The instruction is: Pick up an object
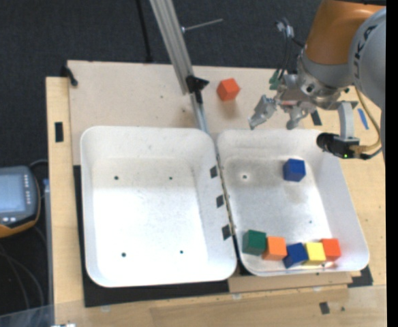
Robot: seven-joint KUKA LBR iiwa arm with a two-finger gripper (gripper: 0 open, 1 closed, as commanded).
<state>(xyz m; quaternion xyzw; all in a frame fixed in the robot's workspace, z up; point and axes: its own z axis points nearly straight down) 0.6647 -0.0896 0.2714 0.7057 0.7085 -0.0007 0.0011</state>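
Item one: the gripper (277, 114), which we record above the far rim of the right bin (342, 182). Its fingers (259, 118) are spread, with nothing between them.

Item two: a lone blue cube (294, 169) in the upper part of the right bin, standing apart from everything else. We judge it the easiest pick, since there is room on either side for the fingers.

Item three: a row along the right bin's near wall, listed left to right as green cube (255, 242), orange cube (276, 247), second blue cube (296, 254), yellow cube (315, 252) and a further orange cube (331, 248). They touch one another and sit against the wall, which we think leaves little space for a grasp.

Item four: an orange block (228, 89) on the tabletop (131, 94) beyond the bins, outside both.

Item five: the left bin (90, 182), white, beside the right one.
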